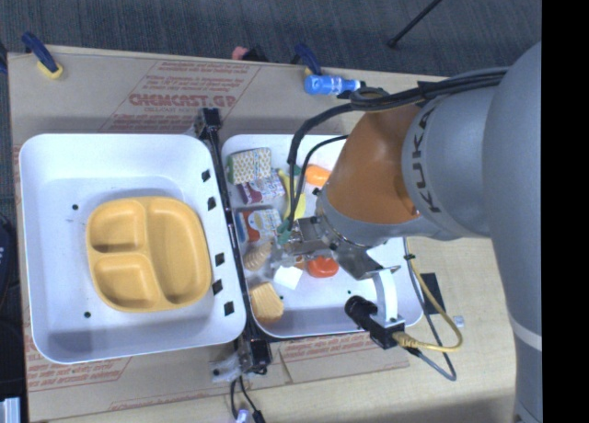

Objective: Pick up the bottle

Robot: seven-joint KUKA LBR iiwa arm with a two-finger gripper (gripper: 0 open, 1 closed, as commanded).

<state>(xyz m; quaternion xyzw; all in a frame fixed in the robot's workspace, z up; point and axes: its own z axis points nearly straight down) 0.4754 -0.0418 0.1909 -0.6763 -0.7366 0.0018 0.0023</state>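
In the camera view, the arm [433,154] is seen reaching from the right over the right bin [405,315], its gripper [296,245] lowered among the clutter, so the step in hand is judged to be the descent onto the bottle. What is taken for the bottle [322,268], a glossy orange-red rounded form, lies just beside the gripper near the bin's middle, partly hidden by the wrist; whether the gripper is closed or spread cannot be told, and nothing is seen held. A firm closure on the smooth, curved body is judged to be called for next. Crinkled printed packets [255,182] and a tan spongy block [266,302] lie nearby; a matte yellow divided plate [147,252] rests in the left bin [46,159].
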